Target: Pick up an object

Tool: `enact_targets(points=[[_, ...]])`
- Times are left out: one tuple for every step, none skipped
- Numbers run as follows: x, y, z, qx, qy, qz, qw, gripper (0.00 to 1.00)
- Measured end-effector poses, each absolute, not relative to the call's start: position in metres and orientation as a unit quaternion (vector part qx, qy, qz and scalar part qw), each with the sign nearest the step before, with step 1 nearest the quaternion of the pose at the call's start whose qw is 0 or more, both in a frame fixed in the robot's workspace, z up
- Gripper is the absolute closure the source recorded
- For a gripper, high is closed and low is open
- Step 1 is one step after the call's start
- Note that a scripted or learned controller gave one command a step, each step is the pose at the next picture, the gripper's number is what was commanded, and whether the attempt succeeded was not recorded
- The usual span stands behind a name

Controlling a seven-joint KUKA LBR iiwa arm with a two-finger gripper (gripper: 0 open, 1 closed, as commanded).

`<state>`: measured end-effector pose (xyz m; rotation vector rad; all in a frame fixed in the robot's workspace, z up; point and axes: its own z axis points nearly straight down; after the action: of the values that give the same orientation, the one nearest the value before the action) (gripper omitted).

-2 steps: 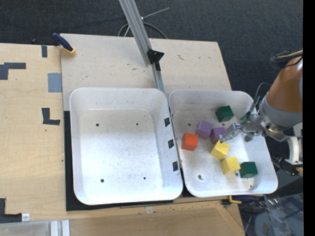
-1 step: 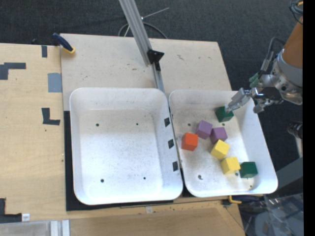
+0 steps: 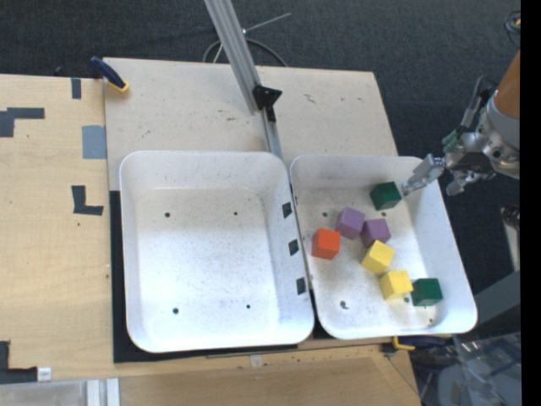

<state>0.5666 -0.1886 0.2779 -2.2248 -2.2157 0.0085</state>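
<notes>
The right bin (image 3: 448,252) holds several small cubes: a green one (image 3: 385,195) near its far right wall, two purple ones (image 3: 351,222) (image 3: 376,230), an orange one (image 3: 326,244), two yellow ones (image 3: 378,256) (image 3: 394,284) and another green one (image 3: 427,291) at the front right. My gripper (image 3: 439,174) hangs over the bin's right rim, just right of the far green cube. Its fingers spread apart, with nothing between them.
The left bin (image 3: 135,184) lies beside the right one. A slanted metal rail (image 3: 232,41) runs down to the gap between the bins. A blue and yellow clamp (image 3: 110,73) lies on the bench at the far left.
</notes>
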Motion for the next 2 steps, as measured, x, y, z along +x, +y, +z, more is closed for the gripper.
enact_targets(points=[[0.605, -0.164, 0.193, -0.706, -0.708, 0.002, 0.003, 0.0], [0.606, -0.165, 0.208, -0.706, -0.708, 0.0011, 0.0, 1.0]])
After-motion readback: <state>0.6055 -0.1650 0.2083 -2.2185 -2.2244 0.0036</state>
